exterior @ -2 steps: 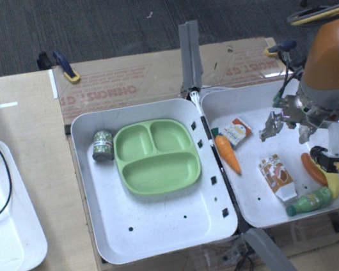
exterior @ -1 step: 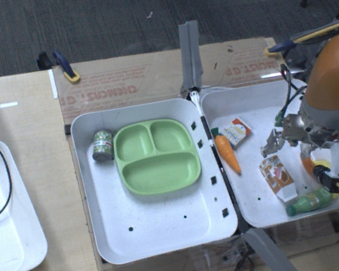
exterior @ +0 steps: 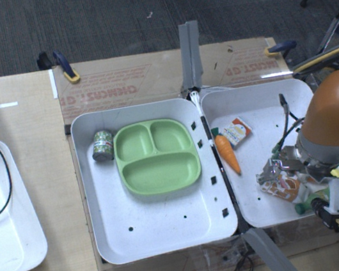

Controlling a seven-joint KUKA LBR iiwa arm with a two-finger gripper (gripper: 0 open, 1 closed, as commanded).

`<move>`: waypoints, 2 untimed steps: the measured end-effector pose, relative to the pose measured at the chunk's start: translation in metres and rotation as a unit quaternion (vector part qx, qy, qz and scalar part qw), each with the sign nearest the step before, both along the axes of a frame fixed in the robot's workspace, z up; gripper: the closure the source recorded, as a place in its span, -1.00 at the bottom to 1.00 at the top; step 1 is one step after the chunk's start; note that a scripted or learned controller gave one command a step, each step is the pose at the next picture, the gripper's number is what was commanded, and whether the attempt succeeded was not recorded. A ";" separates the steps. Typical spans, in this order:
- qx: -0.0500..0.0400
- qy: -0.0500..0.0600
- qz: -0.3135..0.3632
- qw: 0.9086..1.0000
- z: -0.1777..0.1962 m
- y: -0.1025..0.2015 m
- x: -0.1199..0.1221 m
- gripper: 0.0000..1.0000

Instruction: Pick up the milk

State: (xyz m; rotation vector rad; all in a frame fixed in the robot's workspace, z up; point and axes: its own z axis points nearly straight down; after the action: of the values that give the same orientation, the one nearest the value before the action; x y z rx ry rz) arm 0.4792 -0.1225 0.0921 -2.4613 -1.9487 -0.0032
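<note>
Toward the upper middle of the right bin (exterior: 261, 213), we see the milk (exterior: 237, 132), a small carton lying flat beside the carrot (exterior: 227, 154). Likely light and crushable, it wants a gentle pinch across its narrow sides. We cannot tell how the hand (exterior: 285, 166) stands.

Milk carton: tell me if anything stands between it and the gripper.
Nothing visible does. Bare bin floor separates the gripper, over a crumpled packet, from the milk carton; the carrot lies left of that path.
</note>
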 end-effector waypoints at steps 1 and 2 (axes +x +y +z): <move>0.001 -0.001 0.000 1.000 0.007 0.001 0.003 1.00; 0.001 0.001 -0.001 1.000 0.007 0.000 0.002 -1.00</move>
State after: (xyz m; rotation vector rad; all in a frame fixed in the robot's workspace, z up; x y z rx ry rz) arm 0.4809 -0.1221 0.0986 -2.4598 -1.9449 -0.0035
